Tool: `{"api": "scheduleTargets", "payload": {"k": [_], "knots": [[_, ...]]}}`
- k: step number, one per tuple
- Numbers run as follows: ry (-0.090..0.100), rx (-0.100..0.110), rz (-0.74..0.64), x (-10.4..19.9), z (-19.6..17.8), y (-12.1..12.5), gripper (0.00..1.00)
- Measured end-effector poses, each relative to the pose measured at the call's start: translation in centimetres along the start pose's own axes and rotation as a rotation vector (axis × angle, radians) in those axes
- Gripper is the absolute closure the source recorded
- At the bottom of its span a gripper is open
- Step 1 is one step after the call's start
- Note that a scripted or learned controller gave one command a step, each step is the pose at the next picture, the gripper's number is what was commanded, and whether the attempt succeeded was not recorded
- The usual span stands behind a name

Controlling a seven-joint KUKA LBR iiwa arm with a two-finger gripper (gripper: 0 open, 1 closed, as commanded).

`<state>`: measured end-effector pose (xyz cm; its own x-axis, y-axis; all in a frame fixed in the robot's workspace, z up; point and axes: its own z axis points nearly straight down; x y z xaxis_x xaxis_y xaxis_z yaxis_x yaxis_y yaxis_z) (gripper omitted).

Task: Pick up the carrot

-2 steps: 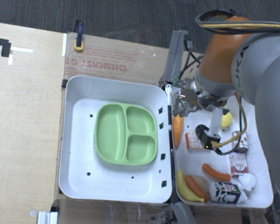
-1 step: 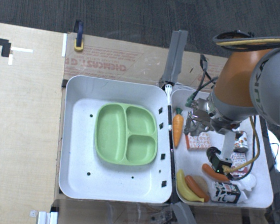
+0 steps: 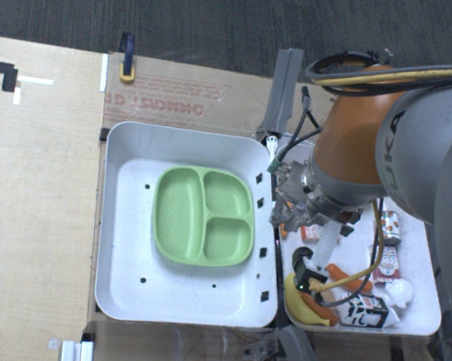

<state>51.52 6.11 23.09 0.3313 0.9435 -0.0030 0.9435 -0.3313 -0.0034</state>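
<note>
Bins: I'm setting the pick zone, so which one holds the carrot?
The bin on the view's right: the carrot lies there among other items. The other bin holds a green plate.

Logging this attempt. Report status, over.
Gripper over right bin. Carrot lies in that bin, near banana. Black-and-white carton crowds it.

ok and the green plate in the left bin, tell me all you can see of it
The green plate is a pale green divided tray with rounded corners, plastic by its look. Raised ridges split it into three compartments: one long one on the view's left, two smaller ones on the right. Nothing lies in any of them. It sits flat and right way up near the middle of the left bin, turned slightly against the walls, touching just the bin's white floor.
</note>
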Motion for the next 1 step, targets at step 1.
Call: {"api": "scheduleTargets", "payload": {"k": [1], "knots": [[-0.001, 0.0, -0.025, -1.37, 3.17, 6.8, 1.0]]}}
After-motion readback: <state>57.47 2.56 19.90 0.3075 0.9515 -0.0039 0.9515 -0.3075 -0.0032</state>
